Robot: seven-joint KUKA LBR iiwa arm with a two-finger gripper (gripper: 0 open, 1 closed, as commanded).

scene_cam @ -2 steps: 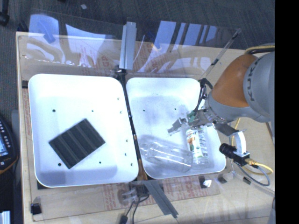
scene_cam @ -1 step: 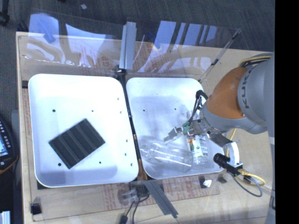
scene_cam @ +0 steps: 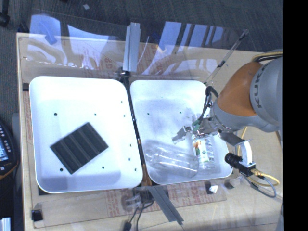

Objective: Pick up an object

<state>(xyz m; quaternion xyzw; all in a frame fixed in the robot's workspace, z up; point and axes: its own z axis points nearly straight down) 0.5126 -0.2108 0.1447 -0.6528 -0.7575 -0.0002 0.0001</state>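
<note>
My gripper (scene_cam: 184, 133) is low in the right bin (scene_cam: 159, 100), reaching in from the right. Just right of it and below lies a small clear bottle with a white and green label (scene_cam: 204, 150), close against the gripper's body. A larger clear plastic bottle (scene_cam: 169, 160) lies on its side near the bin's front wall, below the gripper. A black ribbed rectangular pad (scene_cam: 79, 147) lies flat in the left bin (scene_cam: 72, 88), far from the gripper.
The grey arm with its orange band (scene_cam: 240, 97) hangs over the right bin's right edge. A clear plastic screen (scene_cam: 130, 47) stands behind both bins. A metal bracket (scene_cam: 161, 203) sits at the bench front.
</note>
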